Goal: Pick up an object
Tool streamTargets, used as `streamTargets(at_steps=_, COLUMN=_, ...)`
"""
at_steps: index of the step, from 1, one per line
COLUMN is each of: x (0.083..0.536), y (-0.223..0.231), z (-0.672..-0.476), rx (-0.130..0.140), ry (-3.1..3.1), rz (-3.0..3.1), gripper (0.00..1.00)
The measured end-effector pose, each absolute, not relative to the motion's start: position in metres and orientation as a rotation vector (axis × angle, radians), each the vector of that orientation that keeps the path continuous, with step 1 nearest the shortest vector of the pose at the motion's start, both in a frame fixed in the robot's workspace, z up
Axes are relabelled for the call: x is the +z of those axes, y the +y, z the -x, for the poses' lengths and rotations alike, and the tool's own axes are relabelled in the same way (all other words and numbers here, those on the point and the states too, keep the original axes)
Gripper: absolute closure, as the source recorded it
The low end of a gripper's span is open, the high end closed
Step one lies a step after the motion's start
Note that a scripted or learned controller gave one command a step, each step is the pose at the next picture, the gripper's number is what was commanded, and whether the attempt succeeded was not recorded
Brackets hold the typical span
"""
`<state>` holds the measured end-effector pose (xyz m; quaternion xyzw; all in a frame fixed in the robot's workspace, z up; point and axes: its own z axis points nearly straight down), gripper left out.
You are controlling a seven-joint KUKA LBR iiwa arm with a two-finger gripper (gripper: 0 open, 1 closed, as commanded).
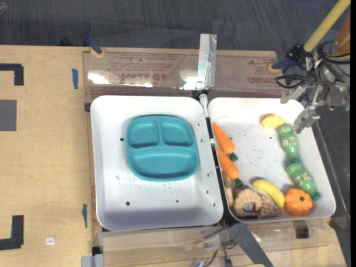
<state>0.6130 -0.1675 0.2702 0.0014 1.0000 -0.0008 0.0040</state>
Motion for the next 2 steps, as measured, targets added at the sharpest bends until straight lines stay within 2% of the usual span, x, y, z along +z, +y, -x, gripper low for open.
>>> streamTargets(at_steps=1, x=0.095, y=-0.224, z=-0.608, rx=-0.002, ry=3.129, rz=0.195, gripper=0.0)
streamTargets(at_steps=2, x=0.088, y=-0.207, z=-0.617, rx=-0.003, ry=3.124, rz=0.246, gripper=0.0)
